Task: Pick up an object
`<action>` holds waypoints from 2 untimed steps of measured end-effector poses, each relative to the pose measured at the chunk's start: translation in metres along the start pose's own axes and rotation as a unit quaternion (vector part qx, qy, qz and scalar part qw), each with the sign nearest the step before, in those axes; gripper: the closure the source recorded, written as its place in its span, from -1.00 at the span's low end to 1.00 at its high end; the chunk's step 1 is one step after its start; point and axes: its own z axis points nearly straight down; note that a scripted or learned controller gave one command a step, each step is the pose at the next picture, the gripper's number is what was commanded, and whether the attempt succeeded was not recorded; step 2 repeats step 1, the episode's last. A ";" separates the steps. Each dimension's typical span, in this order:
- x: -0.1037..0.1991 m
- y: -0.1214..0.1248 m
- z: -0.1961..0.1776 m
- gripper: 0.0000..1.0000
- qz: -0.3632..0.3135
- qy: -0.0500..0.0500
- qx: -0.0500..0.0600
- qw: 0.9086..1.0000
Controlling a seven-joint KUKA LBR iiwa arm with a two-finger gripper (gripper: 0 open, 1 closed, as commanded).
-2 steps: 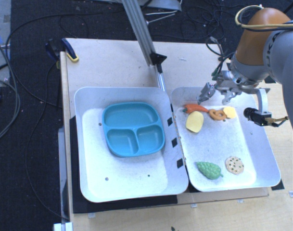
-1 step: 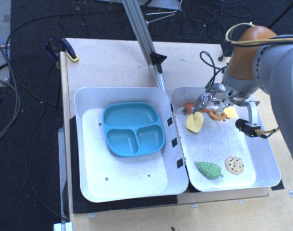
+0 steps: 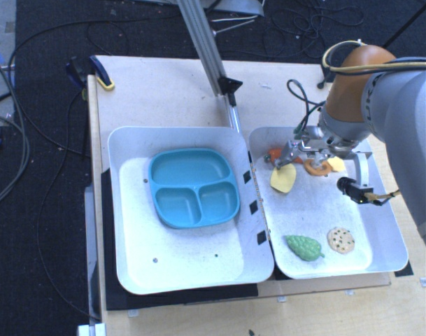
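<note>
From my remote seat: two white bins sit side by side on the counter (image 3: 164, 89), filling the middle and lower part of the frame.

Left bin (image 3: 129, 257): holds one blue divided plate (image 3: 194, 187), three compartments, lying flat in the bin's upper middle. I see nothing in the compartments.

Right bin (image 3: 380, 250): holds several small items. A yellow chip-shaped piece (image 3: 283, 180) lies in the upper left of this bin, long axis running roughly top to bottom of the frame, slightly tilted. An orange piece (image 3: 317, 166) and a small red bit (image 3: 274, 154) sit just beside it, along the bin's upper edge, partly covered by the tool. A green leafy piece (image 3: 304, 247) lies at lower centre, long axis slanting from upper left to lower right. A chocolate-chip cookie (image 3: 341, 240) lies flat just to its right, apart from it.

End effector (image 3: 296, 154): at the upper part of the right bin, above the yellow piece and the orange piece. The arm (image 3: 380, 96) enters from the right of the frame. I cannot tell whether it is open or closed, or whether it grips anything.
</note>
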 end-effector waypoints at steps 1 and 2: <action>-0.001 0.001 -0.013 1.00 0.000 -0.002 -0.004 1.000; -0.001 0.001 -0.013 1.00 0.000 -0.002 -0.004 1.000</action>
